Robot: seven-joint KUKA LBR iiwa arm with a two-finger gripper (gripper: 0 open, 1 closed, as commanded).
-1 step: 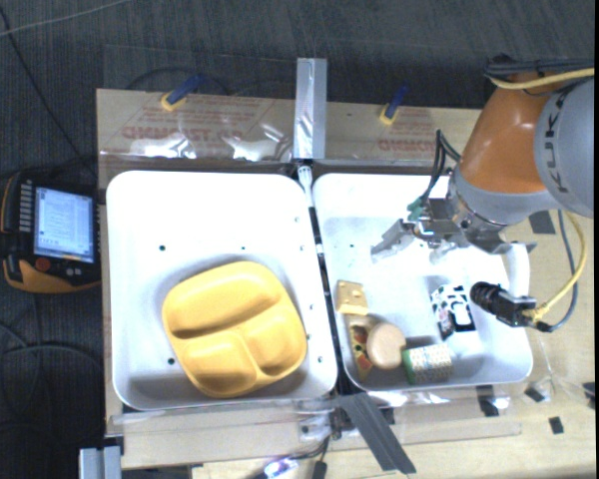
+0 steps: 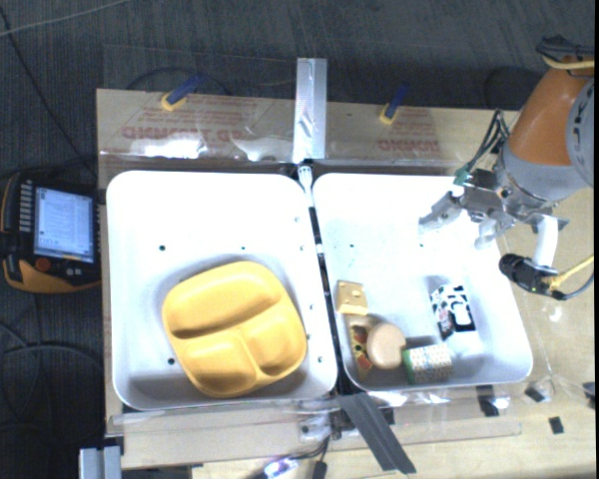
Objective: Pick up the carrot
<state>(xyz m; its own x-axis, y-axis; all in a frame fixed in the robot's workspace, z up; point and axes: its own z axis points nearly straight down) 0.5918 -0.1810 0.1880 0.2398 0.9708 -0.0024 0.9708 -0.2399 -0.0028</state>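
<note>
Well apart: carrot [image 2: 359,341] low-left in right bin [image 2: 379,247], jaws upper-right.

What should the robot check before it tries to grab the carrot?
1. Carrot spotted: cannot tell; maybe the small orange-red piece in the right bin's lower left corner.
2. Gripper over the right bin: ok.
3. Gripper above that piece: not ok; it hangs near the bin's upper right part.
4. Room around the piece: not ok; a tan round thing and a yellow block crowd it.
</note>
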